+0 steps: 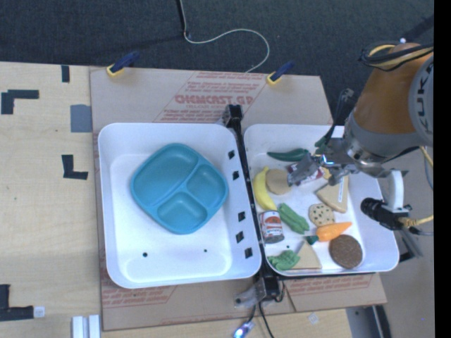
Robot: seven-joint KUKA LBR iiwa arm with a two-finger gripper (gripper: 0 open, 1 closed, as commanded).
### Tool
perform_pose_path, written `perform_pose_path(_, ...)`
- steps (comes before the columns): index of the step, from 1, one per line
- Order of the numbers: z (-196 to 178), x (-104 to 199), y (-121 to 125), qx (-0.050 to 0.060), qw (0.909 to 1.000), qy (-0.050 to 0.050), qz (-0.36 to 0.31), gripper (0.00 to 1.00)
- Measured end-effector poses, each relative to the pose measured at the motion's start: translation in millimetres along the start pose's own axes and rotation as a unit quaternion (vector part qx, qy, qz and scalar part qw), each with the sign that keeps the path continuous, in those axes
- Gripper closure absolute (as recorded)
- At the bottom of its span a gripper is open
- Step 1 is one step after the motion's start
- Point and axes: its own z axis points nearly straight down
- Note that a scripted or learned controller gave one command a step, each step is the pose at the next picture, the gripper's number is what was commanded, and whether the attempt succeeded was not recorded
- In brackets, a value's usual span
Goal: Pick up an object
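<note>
Nearest the camera, along the front of the right bin (380, 263), lie a brown round cookie (346, 251), a carrot (331, 231), a green leafy piece (284, 260) on a tan wedge, and a small can (272, 226). Just behind them sit a chocolate-chip cookie (320, 213) and a green pod (293, 217), then a banana (263, 190) against the bin's left wall with its long axis running front to back, and a tan round piece (277, 182) touching it.

Further back, the gripper (304, 172) hangs low over the middle of this bin, just right of the tan piece and just in front of a dark green pepper (287, 154) whose long axis runs left to right. Whether the tool is spread or pressed together cannot be told; nothing is visibly held. The nearest candidates seem to be the tan piece, to its left, and the pepper just behind.

To the left, the other bin (113, 210) holds a blue divided plate (180, 187). Beyond both lie cardboard (204, 97) and two clamps.
</note>
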Motion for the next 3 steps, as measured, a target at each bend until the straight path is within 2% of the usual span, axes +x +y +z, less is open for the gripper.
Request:
perform_pose_path(1, -22, 66, -42, 0.001, 1.0, 0.001, -0.003, 0.0)
perform_pose_path(2, 42, 107, -64, 0.004, 1.0, 0.001, -0.001, 0.0)
perform_pose_path(3, 29, 105, -63, 0.002, 1.0, 0.0, 0.0, 1.0)
